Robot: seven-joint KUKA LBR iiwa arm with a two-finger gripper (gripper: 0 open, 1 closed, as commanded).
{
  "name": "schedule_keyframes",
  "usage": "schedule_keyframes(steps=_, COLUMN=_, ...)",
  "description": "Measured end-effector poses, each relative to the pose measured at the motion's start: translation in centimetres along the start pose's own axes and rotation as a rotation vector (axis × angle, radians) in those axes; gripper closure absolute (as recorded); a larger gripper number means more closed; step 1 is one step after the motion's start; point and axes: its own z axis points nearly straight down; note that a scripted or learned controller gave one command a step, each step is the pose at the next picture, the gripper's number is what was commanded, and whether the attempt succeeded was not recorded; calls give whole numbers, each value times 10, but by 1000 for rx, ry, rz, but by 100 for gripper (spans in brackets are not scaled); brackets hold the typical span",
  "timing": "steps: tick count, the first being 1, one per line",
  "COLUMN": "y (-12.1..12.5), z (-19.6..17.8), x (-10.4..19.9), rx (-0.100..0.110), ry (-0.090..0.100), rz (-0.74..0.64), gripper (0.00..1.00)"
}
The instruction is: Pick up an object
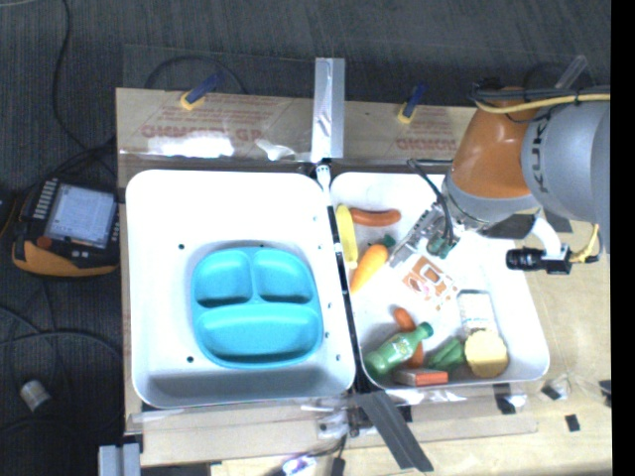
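Your likeliest target is the orange carrot [368,262], a small toy lying at a slant in the right bin [526,310] just beside the centre wall; it looks light, stiff and smooth, so take it across its thicker middle. The gripper [425,234] hangs just right of it, and you cannot tell its opening or whether it holds anything. The yellow banana [345,232] and centre wall crowd the carrot's left, leaving open floor to its right.
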Motion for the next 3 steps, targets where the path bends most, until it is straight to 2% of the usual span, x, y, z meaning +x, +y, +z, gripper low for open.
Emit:
schedule_keyframes(steps=1, y=8, z=-83, x=95, rx=10, ry=7, rz=232, gripper=100)
schedule_keyframes(steps=2, y=-45, z=-57, x=44, rx=16, ry=2, rz=721, gripper=100)
schedule_keyframes(steps=3, y=-45, z=-57, x=44, rx=16, ry=2, rz=721, gripper=0)
